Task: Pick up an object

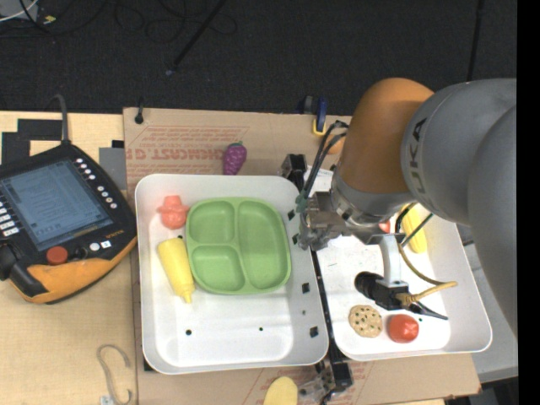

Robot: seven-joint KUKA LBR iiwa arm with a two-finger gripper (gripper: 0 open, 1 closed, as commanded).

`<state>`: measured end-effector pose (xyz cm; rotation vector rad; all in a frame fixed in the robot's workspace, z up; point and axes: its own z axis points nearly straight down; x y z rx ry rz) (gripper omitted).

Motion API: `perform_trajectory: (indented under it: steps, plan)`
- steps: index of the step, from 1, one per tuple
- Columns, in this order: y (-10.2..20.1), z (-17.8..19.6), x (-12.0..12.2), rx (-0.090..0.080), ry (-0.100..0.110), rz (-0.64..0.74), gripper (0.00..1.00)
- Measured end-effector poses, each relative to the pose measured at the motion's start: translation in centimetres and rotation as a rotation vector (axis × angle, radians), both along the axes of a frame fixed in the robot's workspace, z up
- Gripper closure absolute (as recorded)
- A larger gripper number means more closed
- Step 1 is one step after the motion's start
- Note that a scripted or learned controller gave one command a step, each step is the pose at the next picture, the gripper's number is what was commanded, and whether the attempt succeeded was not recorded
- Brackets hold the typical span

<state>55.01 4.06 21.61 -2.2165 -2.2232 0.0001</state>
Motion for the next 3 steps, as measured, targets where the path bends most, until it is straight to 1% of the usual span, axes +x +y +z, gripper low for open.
perform_trajectory:
  steps: [1, 2, 3]
  plan:
    - [5.9, 1.5, 1.5, 0.0, -0.001, 0.001, 1.0]
    - [5.4, 0.2, 1.2, -0.003, 0.003, -0.003, 1.0]
    - [4.1, 1.8, 0.9, -0.002, 0.001, -0.003, 1.0]
